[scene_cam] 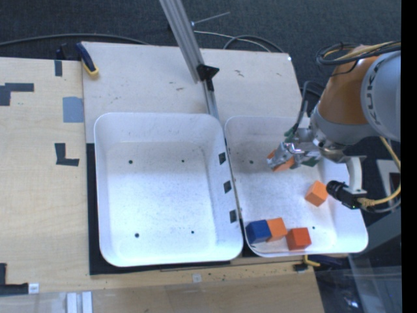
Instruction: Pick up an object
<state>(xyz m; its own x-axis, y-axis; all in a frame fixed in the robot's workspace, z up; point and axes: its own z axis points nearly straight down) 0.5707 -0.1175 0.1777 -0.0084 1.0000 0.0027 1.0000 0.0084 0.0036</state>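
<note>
The hand (287,156) is low in the right bin (260,181), right of middle in the frame, and seems to be clenched on a small orange thing (281,165). This looks like the grab step. Next it should lift straight up, slowly, without bumping the blocks (279,232) at the bin's bottom edge.

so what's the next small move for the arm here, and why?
Probably a short lift straight up to test the grasp. The end effector sits low in the right bin with something orange at its tip, but whether that is gripped is unclear. The other orange block, blue block and two orange neighbours lie apart.
</note>
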